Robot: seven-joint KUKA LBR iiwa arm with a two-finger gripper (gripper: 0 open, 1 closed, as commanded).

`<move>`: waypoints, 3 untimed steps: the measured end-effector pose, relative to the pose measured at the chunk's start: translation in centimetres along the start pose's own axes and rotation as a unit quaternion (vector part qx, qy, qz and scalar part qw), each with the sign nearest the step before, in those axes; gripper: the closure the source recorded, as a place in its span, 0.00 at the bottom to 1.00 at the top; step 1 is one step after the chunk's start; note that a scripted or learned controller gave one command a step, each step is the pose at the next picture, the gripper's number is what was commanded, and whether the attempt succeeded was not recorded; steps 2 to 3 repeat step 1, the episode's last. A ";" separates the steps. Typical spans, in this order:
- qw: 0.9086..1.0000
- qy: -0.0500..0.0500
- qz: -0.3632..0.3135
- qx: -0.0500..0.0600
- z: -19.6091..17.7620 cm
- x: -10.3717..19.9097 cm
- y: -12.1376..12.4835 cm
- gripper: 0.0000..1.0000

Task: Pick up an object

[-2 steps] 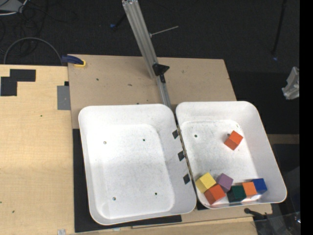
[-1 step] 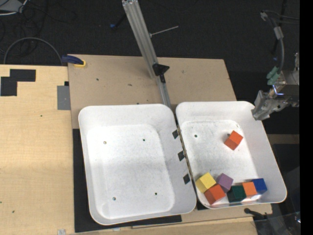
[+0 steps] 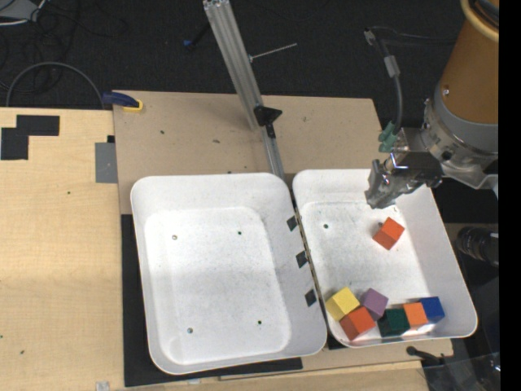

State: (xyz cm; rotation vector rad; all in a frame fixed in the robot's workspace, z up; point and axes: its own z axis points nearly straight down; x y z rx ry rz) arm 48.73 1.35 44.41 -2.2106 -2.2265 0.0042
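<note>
Camera view: The claw [image 3: 381, 195] hung over the far part of the right bin [image 3: 456, 296], just left of and slightly beyond a lone orange cube [image 3: 389, 233]. Whether its jaws were parted or closed could not be told from this angle; no object was seen between them. The orange cube appeared to lie on the bin floor, near the claw's tip but apparently apart from it, though the slanted view left the gap uncertain.

Progress, as judged: the pick was not yet accomplished. Nothing was lifted; all blocks lay in the right bin. What remained was to set the claw over a block, close on it and raise it.

Orientation: the orange cube had no long axis, being roughly equal on all sides. It sat turned relative to the bin walls, one corner pointing toward the near left, so a grasp would likely need the jaws squared to a pair of its faces.

Other contents: a cluster at the near end of the right bin comprised a yellow cube [image 3: 343, 301], a purple cube [image 3: 374, 301], a red cube [image 3: 357, 322], a green cube [image 3: 394, 322], a second orange cube [image 3: 416, 313] and a blue cube [image 3: 432, 308], packed touching or just beside one another. The left bin [image 3: 155, 210] rested beside it on the surface [image 3: 195, 137].
</note>
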 end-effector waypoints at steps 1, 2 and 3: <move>1.000 0.000 0.000 -0.003 -4.4 6.5 0.0 1.00; 1.000 0.000 0.000 -0.003 -4.4 6.5 0.0 1.00; 1.000 0.000 0.000 -0.003 -4.4 6.5 0.0 1.00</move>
